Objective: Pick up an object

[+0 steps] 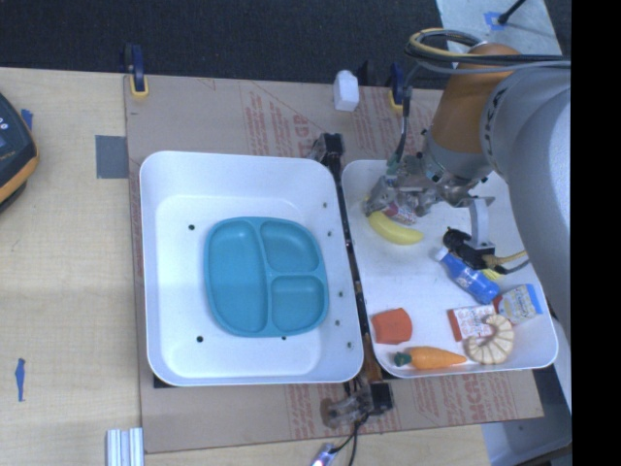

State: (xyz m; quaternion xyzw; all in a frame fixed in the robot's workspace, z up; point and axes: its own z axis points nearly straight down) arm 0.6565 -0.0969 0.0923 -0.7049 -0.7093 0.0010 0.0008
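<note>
Okay, arm [532, 153] enters from the right of the view and bends over the right bin [419, 282]. The grey link is big in the frame, and the orange band [464, 105] sits just above the wrist. The wrist points down and toward the left, into the far left corner of that bin. The jaws are low, right at the far end of the banana [395, 229] and apparently touching or just above it. Clutter at the tip hides the gap, so I cannot tell how far open the jaws are or whether anything is between them.

The banana is the closest candidate object. It lies flat on the bin floor near the bin's left wall, curved and yellow.

Other items in the right bin:
- blue tube [469, 276], mid-right, lying at a slant
- red block [392, 325], near the left wall, toward the front
- carrot [434, 359], along the front edge, just beside the red block
- pale ring-shaped piece [491, 341], front right, partly over a red-and-white packet [468, 316]
- light blue packet [522, 301], by the right wall

The left bin [167, 355] holds a blue divided plate [267, 276], flat and roughly centred. Both bins sit side by side on the bench [68, 289].
</note>
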